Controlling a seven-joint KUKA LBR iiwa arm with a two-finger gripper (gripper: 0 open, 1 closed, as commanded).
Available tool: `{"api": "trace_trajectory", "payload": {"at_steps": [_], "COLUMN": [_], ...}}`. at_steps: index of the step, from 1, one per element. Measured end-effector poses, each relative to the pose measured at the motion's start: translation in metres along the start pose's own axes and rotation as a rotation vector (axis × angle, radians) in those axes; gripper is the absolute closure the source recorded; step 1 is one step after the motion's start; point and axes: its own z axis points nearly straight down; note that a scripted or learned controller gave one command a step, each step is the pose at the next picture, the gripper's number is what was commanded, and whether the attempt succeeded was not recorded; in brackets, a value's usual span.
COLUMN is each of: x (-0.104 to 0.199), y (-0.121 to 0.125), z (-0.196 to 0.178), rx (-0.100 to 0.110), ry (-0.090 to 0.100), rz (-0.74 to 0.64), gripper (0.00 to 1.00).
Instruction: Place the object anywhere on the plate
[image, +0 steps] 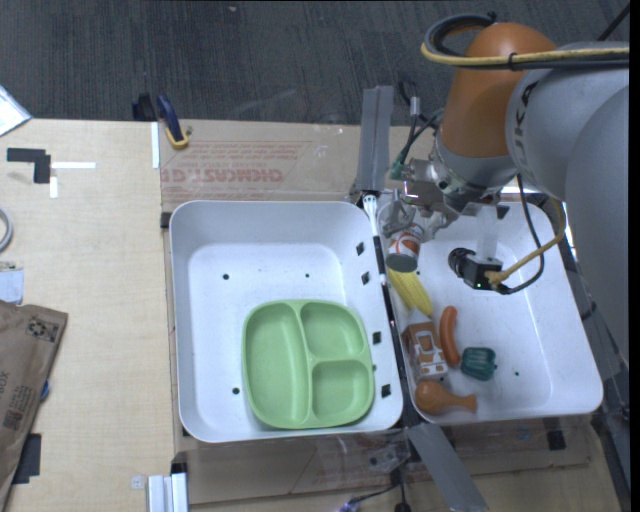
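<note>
The green plate (305, 363) (three compartments) is seen in the left bin (200, 300), toward its near edge, with nothing lying on it. The arm (540, 90) is reached in from the right, and the jaws (405, 222) are found over the far-left corner of the right bin (540, 340), close against the wall shared by the two bins. How wide they stand cannot be told, since the wrist above covers them.

Just below the jaws a small cylinder with a grey top (402, 258) is seen, either touching them or just beside them; which one cannot be made out. A yellow corn cob (411, 289) lies next toward the near edge, along the bin's left wall. Further toward the near-left corner are a brown packet (424, 350), a red sausage (449, 333), a green pepper (478, 362) and an orange drumstick (443, 399), all well apart from the jaws and from the plate.
</note>
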Motion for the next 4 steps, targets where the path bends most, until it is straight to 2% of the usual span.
{"api": "trace_trajectory", "payload": {"at_steps": [1,2,3,4], "x": [0.062,0.102,0.102,0.11], "y": [-0.08,-0.105,-0.105,-0.083], "z": [0.013,0.069,0.068,0.05], "rx": [-0.001,0.0,0.0,-0.001], "ry": [0.0,0.0,0.0,0.0], "rz": [-0.051,-0.237,-0.237,0.014], "gripper": [1.0,1.0,0.0,0.0]}}
